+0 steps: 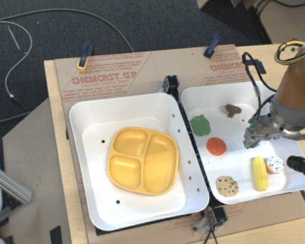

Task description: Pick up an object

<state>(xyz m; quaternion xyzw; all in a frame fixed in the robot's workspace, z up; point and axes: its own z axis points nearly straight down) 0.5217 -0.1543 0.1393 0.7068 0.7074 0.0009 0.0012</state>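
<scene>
- The arm point(295, 90) enters from the right edge of the frame, its orange band above a grey wrist, and hangs over the right bin point(236, 96).
- The gripper point(254, 135) sits at the middle right of the frame, low over the bin floor, just right of the red ball point(216, 146).
- Whether its tips are spread or pressed together cannot be told; nothing is visibly caught in the gripper.
- The right bin holds six small things, any of which could be picked up.
- A green toy point(200, 125) lies in the bin's upper left part, near the wall shared with the other bin.
- A small brown piece point(232, 109) lies toward the bin's top, right of the green toy and apart from it.
- The red ball rests below the green toy, close to it but not touching.
- A cookie point(227, 185) with dark chips lies at the lower left of the bin.
- A yellow banana-like toy point(260, 173) lies lengthwise at the lower right, with a white die point(275, 165) with coloured dots just beside it on the right.
- The left bin point(90, 152) holds a yellow divided plate point(143, 160) near its middle, lying flat.
- Both bins rest on a cardboard sheet point(109, 69) on the bench, fastened at the top edge by two blue clamps point(85, 54).
</scene>
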